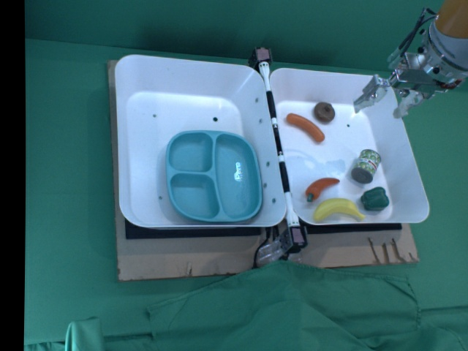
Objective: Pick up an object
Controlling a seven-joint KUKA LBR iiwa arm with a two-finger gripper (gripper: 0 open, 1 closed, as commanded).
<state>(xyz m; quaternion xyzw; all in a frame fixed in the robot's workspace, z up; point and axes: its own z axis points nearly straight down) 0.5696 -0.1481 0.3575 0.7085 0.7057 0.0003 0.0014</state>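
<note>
Two white bins side by side on the bench, split by a black-and-white divider rail (278, 146).

Left bin (146, 79): a teal three-compartment plate (213, 176), toward the near right corner, flat on the floor.

Right bin (409, 174): a brown doughnut (324, 111) near the far edge, an orange sausage (305, 127) just beside it toward the divider. A small can (365, 166) tipped on its side near the right wall; green-and-white label, writing too small to read. An orange-red chilli pepper (322, 188) toward the near edge, a yellow banana (338, 210) along that edge, a green bell pepper (375, 198) close beside the banana at the near right corner.

Gripper (388, 100) above the far right corner of the right bin, fingers spread apart, nothing between them, apart from every item. Possibly level with the rim, though height hard to judge.
</note>
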